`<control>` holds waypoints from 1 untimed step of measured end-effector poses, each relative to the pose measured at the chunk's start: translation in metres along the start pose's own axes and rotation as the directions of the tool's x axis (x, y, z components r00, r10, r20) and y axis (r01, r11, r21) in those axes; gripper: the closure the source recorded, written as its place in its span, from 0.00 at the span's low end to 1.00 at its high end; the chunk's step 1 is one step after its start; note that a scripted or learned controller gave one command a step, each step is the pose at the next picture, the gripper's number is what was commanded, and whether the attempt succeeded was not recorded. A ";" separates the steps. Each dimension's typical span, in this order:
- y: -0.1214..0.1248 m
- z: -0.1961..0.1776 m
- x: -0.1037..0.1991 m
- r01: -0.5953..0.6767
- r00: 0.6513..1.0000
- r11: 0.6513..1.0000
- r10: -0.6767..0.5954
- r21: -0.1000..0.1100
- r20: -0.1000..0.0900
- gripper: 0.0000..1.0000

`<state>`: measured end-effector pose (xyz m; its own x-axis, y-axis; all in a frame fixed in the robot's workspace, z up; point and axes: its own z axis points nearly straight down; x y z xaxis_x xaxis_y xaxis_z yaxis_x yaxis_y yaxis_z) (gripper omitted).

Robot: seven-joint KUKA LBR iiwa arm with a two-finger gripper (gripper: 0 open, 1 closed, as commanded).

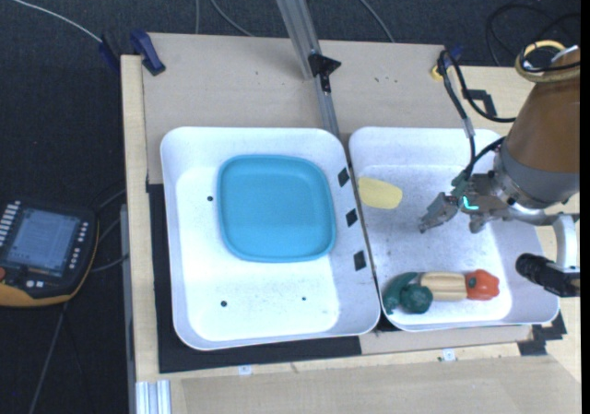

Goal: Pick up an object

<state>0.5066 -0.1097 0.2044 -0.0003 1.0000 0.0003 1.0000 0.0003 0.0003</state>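
**Two bins, three small things, one open gripper**

There are two white bins side by side on the bench [277,71]. The left bin [184,182] has one blue plate [277,207] in it. The right bin [406,149] has three small things. One is a yellow piece [380,193] at about 10 o'clock in that bin, near the edge by the left bin. One is a green lump [408,296] at about 7 o'clock. One is a tan stick with a red end [458,286] at about 6 o'clock, and it looks like it touches the green lump, though that spot is hard to see.

There is one arm [544,140], coming in from 3 o'clock. Its gripper [455,216] hangs over the middle of the right bin. The two fingers [435,216] are spread apart. Nothing is between them. The yellow piece sits at 9 o'clock from the gripper, a little way off. The stick and lump lie at 6 o'clock from it, near the bin's front edge.
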 end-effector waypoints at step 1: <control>0.000 0.000 0.000 0.000 1.000 1.000 0.000 0.000 0.000 0.00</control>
<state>0.5066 -0.1097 0.2043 -0.0003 1.0000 0.0003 1.0000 0.0003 0.0001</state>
